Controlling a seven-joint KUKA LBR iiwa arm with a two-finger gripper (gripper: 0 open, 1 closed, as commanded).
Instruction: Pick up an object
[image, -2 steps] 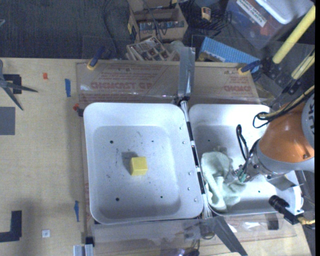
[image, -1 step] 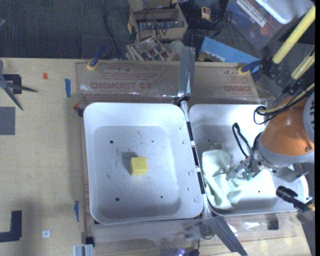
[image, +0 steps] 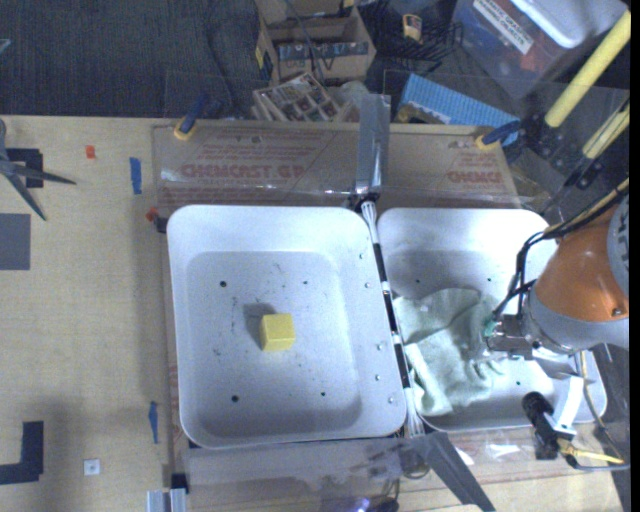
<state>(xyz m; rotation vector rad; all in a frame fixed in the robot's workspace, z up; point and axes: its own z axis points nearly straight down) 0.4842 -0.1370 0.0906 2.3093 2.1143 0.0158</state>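
We look down on a bench (image: 70, 330) that carries two white bins side by side, and we take the left bin (image: 190, 250) as our landmark. It is the emptier-looking of the pair: a small yellow block (image: 278, 332) sits alone near the middle of its floor, well apart from every wall.

Touching the left bin's right rim is the right bin (image: 450, 235). A pale cloth (image: 445, 350) lies crumpled in the part of it nearest the left bin, bunched from the middle of the floor down to the near wall.

Farther right of the left bin, the arm (image: 585, 285) reaches in, its orange band above the wrist. The gripper (image: 497, 340) is down at the cloth's right edge, low over the right bin's floor. We cannot tell how it is set, since the wrist and cabling cover its working end from above.

Which of the two things the program is after, we judge from position alone: the cloth, since the gripper is at it and the block is a whole bin away. By our reading the task is under way but not done. The approach is made; nothing is seen lifted, and both the cloth and the block lie on their bin floors. A grasp and a clean lift are left.
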